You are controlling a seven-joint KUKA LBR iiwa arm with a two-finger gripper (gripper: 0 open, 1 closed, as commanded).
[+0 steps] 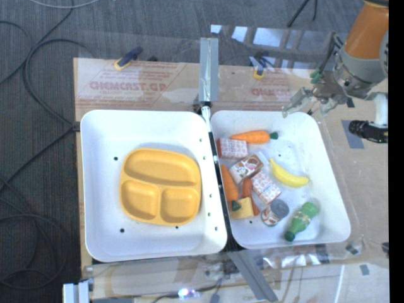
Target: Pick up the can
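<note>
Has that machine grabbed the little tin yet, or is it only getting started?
Only starting. The small round can with a grey lid lies in the right white bin, beside the green bottle. The gripper hangs open above the bin's far edge. Reaching, grasping and lifting remain.

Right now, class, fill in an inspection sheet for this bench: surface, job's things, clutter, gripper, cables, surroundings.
Surface: two white bins side by side; left bin, right bin.
Job's things: can lies on its side near the right bin's front, beside the green bottle.
Clutter: in the right bin, a banana, two carrots, one at the back and one by the divider, and small cartons; a yellow divided tray sits in the left bin.
Gripper: gripper hangs above the right bin's back right corner, holding nothing.
Cables: black cables trail across the floor on the left.
Surroundings: grey carpet; clamps at the bench's back edge.
</note>
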